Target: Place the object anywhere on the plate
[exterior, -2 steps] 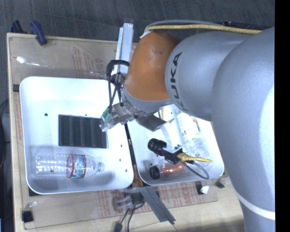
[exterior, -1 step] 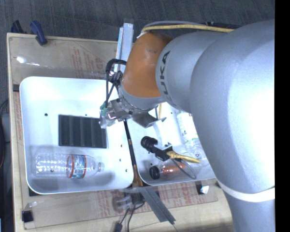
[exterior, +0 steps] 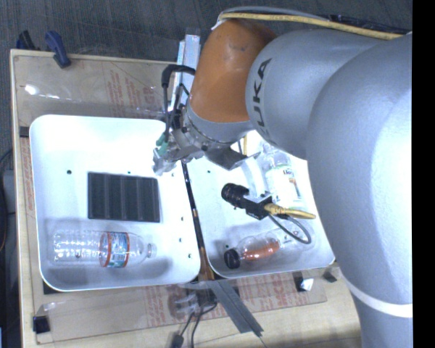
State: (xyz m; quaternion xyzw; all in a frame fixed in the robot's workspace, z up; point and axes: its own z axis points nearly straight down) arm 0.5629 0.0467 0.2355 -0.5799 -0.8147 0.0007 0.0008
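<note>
With the pincer (exterior: 164, 158) at an aperture I cannot tell, a blind descent could miss the dark plate (exterior: 124, 197) just below-left.

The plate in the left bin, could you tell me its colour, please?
Dark grey to black, ribbed plate; camera view.

Colours on the bench's two white bins

A ribbed black rectangular plate (exterior: 124, 196) lay dark; the clear plastic bottle (exterior: 100, 248) wore a red-and-blue label; the small clear bottle (exterior: 252, 252) showed orange with a black cap.
</note>
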